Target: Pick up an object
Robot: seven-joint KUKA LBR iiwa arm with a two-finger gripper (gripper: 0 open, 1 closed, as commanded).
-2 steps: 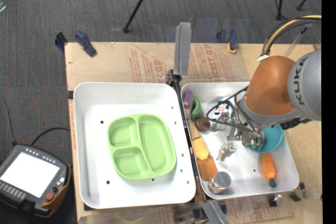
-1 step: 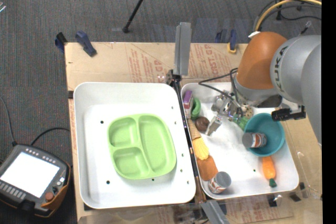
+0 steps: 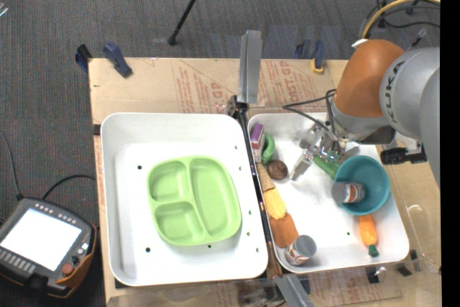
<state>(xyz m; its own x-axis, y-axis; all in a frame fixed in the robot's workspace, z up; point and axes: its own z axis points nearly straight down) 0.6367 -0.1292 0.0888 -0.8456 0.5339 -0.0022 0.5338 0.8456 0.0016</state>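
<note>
Hovering Over the Right Bin, Nothing in the Fingers

Reaching in from the right, the arm hangs its gripper low over the right bin. The fingers look spread and released; no object sits between them, so nothing is held.

The task names no single object, so the nearest one matters most. That is the small brown ball, lying just beside the fingertips on their left, toward the divider between the bins. It is round, so it has no long axis to line up with. A green piece lies just behind the gripper, partly hidden, running slantwise toward the teal bowl. The bowl holds a can and lies near the gripper, on its lower right.

Other candidates line the bin's left wall: a purple and green item above the ball, a corn cob and an orange-brown piece below it, both lying lengthwise along the wall. A second can and a carrot rest near the front edge.

The bin floor is smooth white plastic, bare in the middle, so there is room to descend. The left bin carries a green tray, well apart from the gripper.
</note>
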